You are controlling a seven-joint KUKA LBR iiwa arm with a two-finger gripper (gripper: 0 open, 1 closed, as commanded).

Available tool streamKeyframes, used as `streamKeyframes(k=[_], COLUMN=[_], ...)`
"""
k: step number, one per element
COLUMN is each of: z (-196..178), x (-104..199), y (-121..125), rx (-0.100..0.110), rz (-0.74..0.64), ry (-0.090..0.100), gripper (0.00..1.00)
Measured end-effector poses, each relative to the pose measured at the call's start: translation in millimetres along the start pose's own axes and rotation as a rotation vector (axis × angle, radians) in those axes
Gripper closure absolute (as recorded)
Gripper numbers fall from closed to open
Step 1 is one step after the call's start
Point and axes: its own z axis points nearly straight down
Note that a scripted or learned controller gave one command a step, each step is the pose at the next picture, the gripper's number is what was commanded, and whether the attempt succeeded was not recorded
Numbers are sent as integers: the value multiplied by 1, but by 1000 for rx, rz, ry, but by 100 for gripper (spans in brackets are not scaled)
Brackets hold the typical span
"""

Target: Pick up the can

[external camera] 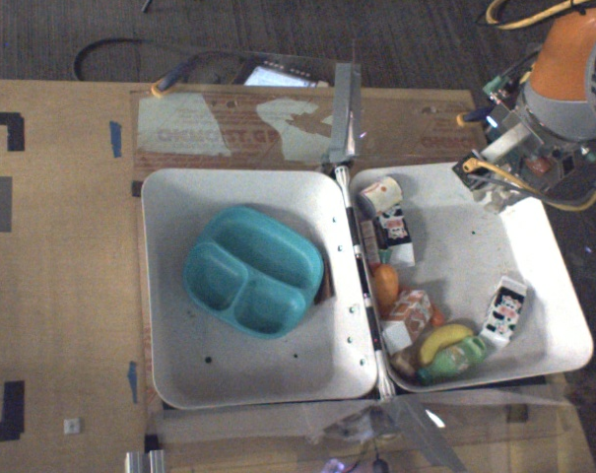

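The table (61,264) carries two white bins. The left bin (169,363) holds a teal divided plate (253,269). The right bin (563,313) has clutter along its left wall, the can (380,196) lying at its far-left corner. The hand (496,180) hovers over the bin's far-right corner (grip unclear).

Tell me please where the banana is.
In the camera view, the banana lies in the right bin near its front edge, beside the green bottle and red-and-white carton.

Even, soft overhead light; white bins (475,239) glare mildly, shadows faint, whole picture slightly blurred and grainy.
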Motion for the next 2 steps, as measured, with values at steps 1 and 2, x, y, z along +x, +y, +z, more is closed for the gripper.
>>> streamKeyframes(k=[1,2], z=[-40,-38], x=[-41,-25], y=[49,109], rx=[-3,-3], rz=[129,258], ry=[2,3], gripper=[100,100])
